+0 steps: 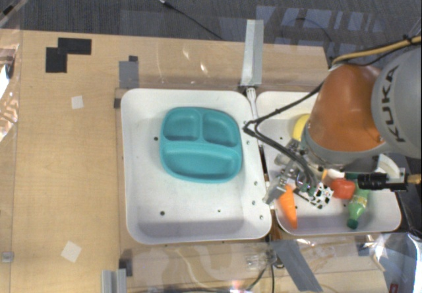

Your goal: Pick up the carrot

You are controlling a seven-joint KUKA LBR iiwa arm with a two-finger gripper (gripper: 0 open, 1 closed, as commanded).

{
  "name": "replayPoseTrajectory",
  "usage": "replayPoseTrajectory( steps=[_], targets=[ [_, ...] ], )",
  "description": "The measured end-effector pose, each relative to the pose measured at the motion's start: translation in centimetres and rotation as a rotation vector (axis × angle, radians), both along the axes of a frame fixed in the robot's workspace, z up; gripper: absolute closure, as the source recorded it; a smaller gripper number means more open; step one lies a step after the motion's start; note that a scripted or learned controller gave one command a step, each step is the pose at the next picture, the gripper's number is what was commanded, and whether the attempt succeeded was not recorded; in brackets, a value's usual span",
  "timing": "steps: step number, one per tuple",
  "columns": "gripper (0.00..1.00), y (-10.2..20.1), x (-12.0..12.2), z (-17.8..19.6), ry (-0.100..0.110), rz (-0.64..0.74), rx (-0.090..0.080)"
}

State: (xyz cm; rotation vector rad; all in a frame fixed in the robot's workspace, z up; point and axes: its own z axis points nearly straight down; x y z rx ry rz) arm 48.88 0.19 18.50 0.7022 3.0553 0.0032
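The carrot is a small orange piece lying near the front left corner of the right bin, pointing toward the front edge. My gripper hangs low just behind and above the carrot's upper end, close to it or touching it; I cannot tell which. The grey arm with its orange band covers much of the right bin behind the gripper.
A teal divided plate lies in the left bin. In the right bin are a yellow item, a red item, a green bottle and a small black-and-white checkered piece. The bins' dividing wall runs just left of the carrot.
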Motion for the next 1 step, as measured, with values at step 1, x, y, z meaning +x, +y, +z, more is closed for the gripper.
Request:
replayPoseTrajectory(
  steps=[1],
  targets=[
    [0.0,0.0,0.0,0.0,0.0,0.0,0.0]
  ],
)
